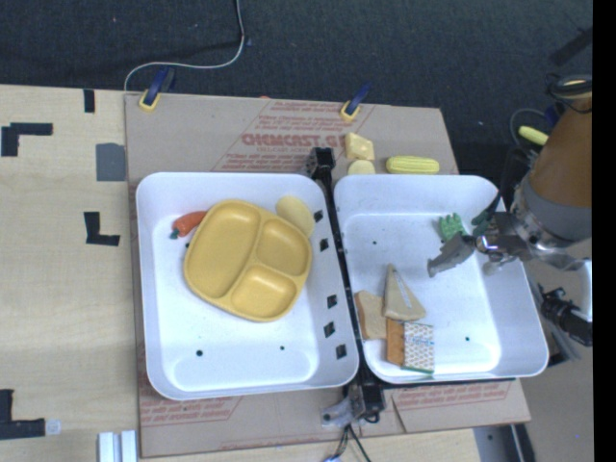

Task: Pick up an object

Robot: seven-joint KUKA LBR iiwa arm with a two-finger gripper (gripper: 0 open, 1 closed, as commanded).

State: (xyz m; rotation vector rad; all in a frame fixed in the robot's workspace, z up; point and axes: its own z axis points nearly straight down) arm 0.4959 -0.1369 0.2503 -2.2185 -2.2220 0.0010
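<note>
Nearest, at six o'clock in the right bin (pixel 481 364), lie a patterned packet (pixel 419 346), an orange-brown stick (pixel 395 343) and a tan slice (pixel 371 314), with a tan wedge (pixel 401 296) just above. In the left bin (pixel 164 354), a yellow tray (pixel 248 258) fills the middle, an orange carrot (pixel 189 222) at its ten o'clock and a pale lump (pixel 295 213) at one. At the right bin's three o'clock the hand (pixel 450 256) hangs with fingers narrowly parted, holding nothing; a green piece (pixel 450 225) sits just beyond. Farthest, corn (pixel 412 166) lies on the counter (pixel 58 277).
</note>
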